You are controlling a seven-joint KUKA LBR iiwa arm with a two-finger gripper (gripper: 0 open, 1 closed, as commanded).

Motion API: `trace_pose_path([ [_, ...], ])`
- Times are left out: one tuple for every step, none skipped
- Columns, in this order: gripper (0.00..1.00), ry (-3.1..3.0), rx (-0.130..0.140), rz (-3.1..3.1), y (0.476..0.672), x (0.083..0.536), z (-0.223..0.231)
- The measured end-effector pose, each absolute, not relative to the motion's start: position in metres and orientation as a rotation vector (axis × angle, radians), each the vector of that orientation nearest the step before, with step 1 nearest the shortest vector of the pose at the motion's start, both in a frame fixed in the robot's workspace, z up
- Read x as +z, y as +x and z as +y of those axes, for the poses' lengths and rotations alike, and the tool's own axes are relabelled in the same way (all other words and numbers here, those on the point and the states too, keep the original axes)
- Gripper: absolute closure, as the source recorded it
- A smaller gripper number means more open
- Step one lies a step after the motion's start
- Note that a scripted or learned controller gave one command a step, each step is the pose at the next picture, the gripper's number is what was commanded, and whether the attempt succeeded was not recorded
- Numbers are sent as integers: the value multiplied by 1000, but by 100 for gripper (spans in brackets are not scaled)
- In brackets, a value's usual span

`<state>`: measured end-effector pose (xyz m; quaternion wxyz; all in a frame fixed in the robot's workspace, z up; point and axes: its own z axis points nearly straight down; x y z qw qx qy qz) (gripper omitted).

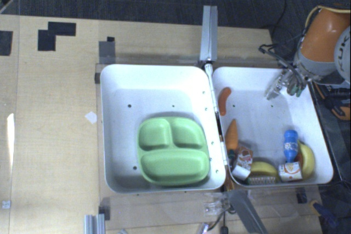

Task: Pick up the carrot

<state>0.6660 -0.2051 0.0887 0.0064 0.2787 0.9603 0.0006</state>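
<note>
Two-finger metal gripper (278, 86) of the grey arm (329, 44) with its orange band, poised over the upper right part of the right-hand shallow white bin (258, 118), near that bin's far wall; whether the fingers are spread or pressed together cannot be told at this size, and nothing shows between them. All positions below are given relative to the vertical metal divider rail (215, 118) that separates the two bins. The tapered orange carrot (232, 135) lies just right of the rail, about midway down its length, with its pointed tip toward the far end and its blunt end toward the near end; it is well apart from the gripper. A small orange-red sausage-shaped item (224, 100) lies just right of the rail, farther up than the carrot and apart from it. At the rail's near end, just right of it, sits a small dark, red-labelled packet (243, 157), touching or almost touching the carrot's blunt end. A yellow banana (263, 168) lies beside that packet along the bin's near wall. Farther right of the rail stand a blue-and-white bottle (290, 145), a small red-and-white carton (290, 171) and a second yellow banana (307, 159), grouped in the near right corner. Left of the rail, the left-hand shallow white bin (126, 90) holds a light green three-compartment plastic tray (173, 149).
</note>
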Motion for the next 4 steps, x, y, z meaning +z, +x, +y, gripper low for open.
trace_pose_path([
  [100, 866, 5, 2993, 670, 103, -204],
  [100, 861, 8, 2981, 673, 118, -203],
  [100, 855, 11, 2969, 677, 133, -202],
  [100, 850, 15, 2957, 680, 148, -202],
])
